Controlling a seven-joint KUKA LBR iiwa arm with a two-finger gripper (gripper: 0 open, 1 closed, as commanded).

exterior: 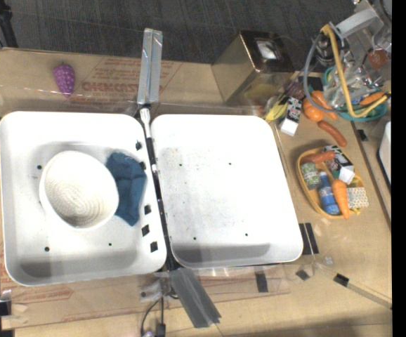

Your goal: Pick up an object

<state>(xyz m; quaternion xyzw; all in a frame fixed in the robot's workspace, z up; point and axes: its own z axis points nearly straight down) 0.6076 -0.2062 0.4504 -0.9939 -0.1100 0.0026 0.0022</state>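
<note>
Pincer (361, 25): grey metal assembly among yellow and green cables at the upper right, off the bins; released or clenched, cannot tell. Nothing seen in its grasp.

Left white bin (20, 258): round white woven dome (79, 188), with a crumpled blue cloth (128, 186) touching its right side.

Right white bin (280, 237): beside the left one.

A cream knitted cap (80, 188) with ribbed rings lies beside a teal-blue cloth (128, 183) in the white left bin (20, 258). A purple, perhaps grape-like, object (64, 78) sits on the tan worktop (189, 83).
</note>
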